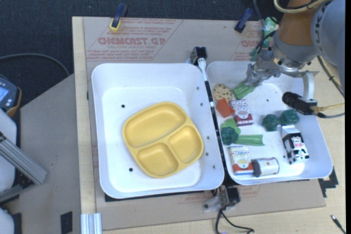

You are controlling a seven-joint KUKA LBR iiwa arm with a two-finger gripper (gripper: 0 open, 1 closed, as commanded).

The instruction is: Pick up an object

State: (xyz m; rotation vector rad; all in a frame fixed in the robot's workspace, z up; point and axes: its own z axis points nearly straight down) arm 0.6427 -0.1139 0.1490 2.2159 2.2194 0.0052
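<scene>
Hand (pixel 253 80) is down in the right bin (pixel 318 164), top-left corner, metal fingers right at the upper end of a light green piece (pixel 242 91) that lies slanted there. Touching it, looks like, but can't tell how far open the fingers are or whether they've got any grip on it.

Now L to R. Left bin (pixel 107 85): one yellow divided tray (pixel 163 138), three compartments, sitting a bit off-centre toward the front. Right bin, left side: a tan cookie-like disc (pixel 221 91), a red-orange piece (pixel 225 108) just below it, a small red-and-white packet (pixel 242 111) beside that. Further down, a green broccoli-like lump (pixel 229 132) w/ a flat green strip (pixel 250 140) next to it, then an orange-white carton (pixel 240 160) and a small can (pixel 266 166) lying on its side near the front rim. Mid-right: two dark green lumps (pixel 279 119) close together, a black-and-white carton (pixel 295 147) below them. Bins sit on a table (pixel 82 118) covered w/ printed brown sheet.
</scene>
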